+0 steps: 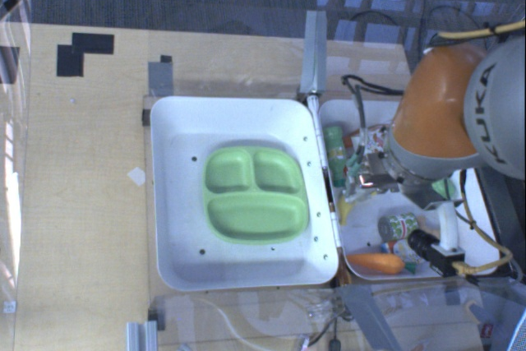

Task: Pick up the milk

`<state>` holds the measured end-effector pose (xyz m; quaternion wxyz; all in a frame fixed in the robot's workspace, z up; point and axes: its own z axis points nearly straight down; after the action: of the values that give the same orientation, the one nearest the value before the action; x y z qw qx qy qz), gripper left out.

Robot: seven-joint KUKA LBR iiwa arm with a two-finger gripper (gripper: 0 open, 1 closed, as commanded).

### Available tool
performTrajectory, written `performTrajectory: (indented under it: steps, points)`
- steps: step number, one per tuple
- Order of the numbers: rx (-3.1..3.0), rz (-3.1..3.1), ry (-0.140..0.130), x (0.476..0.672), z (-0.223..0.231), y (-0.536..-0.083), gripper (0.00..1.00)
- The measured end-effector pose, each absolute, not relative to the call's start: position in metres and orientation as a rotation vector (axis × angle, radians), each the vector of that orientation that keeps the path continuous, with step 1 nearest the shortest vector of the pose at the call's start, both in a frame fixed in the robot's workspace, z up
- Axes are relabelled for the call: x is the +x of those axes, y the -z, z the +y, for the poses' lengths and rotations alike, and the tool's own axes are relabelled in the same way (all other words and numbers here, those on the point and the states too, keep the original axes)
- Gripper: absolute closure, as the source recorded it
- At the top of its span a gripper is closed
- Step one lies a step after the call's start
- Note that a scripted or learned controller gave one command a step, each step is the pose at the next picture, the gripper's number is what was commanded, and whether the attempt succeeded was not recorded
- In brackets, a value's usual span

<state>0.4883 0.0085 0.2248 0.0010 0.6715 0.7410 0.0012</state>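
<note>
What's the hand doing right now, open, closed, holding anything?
Hand: low in the right bin, mostly hidden under the arm; open or closed cannot be told, nor any hold.

Right bin: far half buried under the arm.
Claw: blurred clutter, fingers unreadable.
Green bottle: just left of the claw, label too small.
Milk: can't pick it out.

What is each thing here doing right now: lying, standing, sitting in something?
Green tray: lying flat in the left bin.
Green bottle: lying along the right bin's left wall.
Can: lying on its side.
Carrot: lying at the near wall.
Arm: over the right bin.
</note>
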Motion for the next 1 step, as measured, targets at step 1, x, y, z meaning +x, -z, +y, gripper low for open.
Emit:
performTrajectory:
  steps: [1]
  points:
    - [2.333,2.104,0.000,0.5093,0.0380,-0.1834,1.00]
